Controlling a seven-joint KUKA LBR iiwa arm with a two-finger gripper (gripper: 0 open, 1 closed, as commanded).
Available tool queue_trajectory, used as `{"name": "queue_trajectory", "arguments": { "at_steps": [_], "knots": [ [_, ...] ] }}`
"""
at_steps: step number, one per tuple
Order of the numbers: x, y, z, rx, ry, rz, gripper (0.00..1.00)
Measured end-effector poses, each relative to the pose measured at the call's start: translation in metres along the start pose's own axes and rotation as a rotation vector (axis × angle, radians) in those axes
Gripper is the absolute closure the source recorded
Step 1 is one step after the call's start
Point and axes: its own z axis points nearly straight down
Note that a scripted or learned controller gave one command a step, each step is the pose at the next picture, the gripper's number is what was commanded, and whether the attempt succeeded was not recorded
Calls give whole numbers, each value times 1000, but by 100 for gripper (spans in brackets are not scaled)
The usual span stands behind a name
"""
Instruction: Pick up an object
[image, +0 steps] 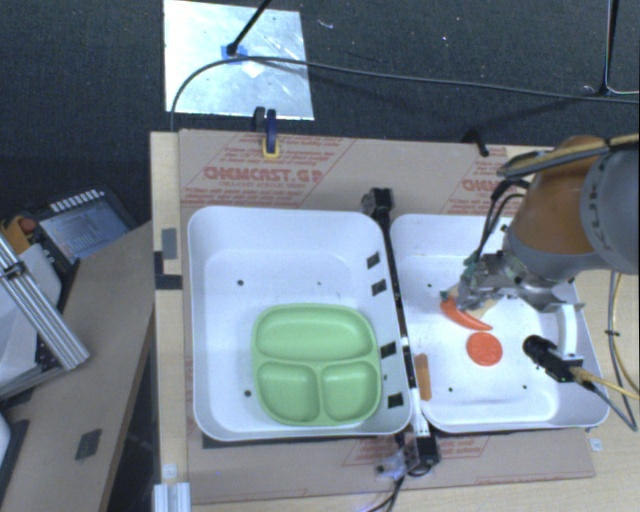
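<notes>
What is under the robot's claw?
A long orange-red thing lies in the right bin under the gripper. Its upper end is covered, so whether the gripper touches it cannot be seen.

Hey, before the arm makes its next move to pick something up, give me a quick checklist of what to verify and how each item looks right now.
1. Is the gripper over the right bin: ok.
2. Target close by: ok, the long orange-red piece lies right at the gripper.
3. That piece already gripped: cannot tell, the gripper covers its upper end.
4. Room around the target: ok, the round orange disc lies near it but apart.
5. Clear of the small brown stick: ok, it lies by the divider.
6. Clear of the green plate: ok, it sits in the left bin.
</notes>
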Motion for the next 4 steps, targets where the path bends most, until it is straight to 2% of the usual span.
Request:
{"name": "queue_trajectory", "arguments": {
  "at_steps": [1,3,4],
  "knots": [
    [-7,0,-45,-4,-1,2,100],
    [-1,3,-134,-4,0,-3,100],
    [51,-3,-138,0,3,-8,100]
  ]
}}
